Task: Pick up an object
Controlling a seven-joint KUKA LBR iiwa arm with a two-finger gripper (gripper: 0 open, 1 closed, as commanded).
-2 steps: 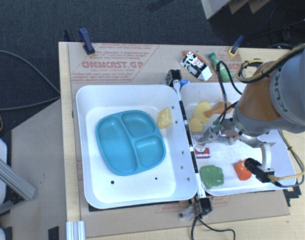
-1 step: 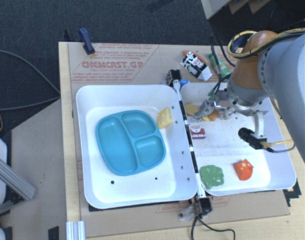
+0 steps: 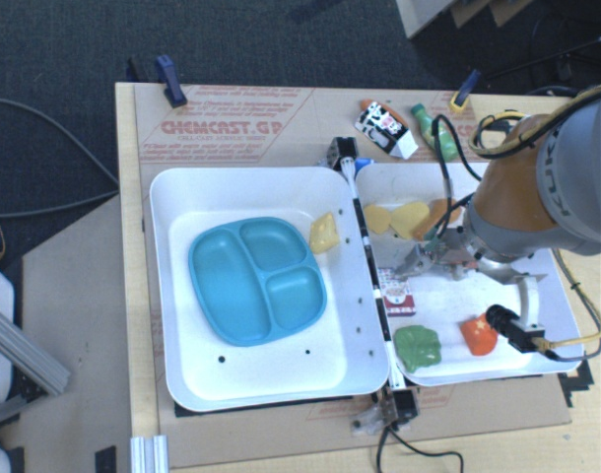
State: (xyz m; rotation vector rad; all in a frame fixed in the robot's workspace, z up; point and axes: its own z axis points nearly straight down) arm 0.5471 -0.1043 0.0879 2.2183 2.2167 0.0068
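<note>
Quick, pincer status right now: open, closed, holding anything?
Pincer: low in the right bin, near the yellow pieces; open or closed cannot be told, and nothing is seen held.

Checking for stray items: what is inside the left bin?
The left bin holds a blue divided plate and a pale yellow piece beside its upper right edge. Anything under the plate is hidden.

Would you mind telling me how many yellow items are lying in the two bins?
2: one yellow piece in the left bin beside the blue divided plate, another at the back of the right bin. The arm may hide more.
</note>
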